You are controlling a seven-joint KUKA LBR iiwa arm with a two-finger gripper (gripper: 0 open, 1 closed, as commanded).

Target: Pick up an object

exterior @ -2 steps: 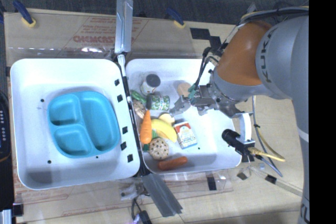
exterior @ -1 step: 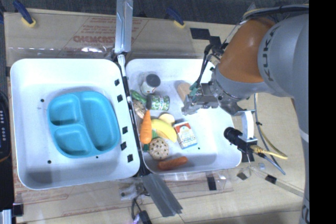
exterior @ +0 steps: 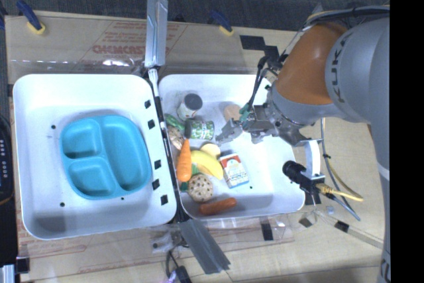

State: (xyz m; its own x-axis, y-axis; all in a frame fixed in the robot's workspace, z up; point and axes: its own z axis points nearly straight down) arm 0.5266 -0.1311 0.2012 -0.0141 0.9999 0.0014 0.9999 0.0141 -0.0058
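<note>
The hand hovers low in the right bin, its grip unreadable. Toy foods, banana and carrot among them, crowd the bin's left side. That crowding could make a pinch slip or catch two.

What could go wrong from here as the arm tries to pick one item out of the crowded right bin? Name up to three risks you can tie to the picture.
1. The items lie packed together: the carrot, banana and cookie touch, so a grasp may nudge or drag a neighbour.
2. The gripper sits close to the green can; it could knock it over.
3. The sausage lies near the right bin's front wall, leaving little room for a grasp.
</note>
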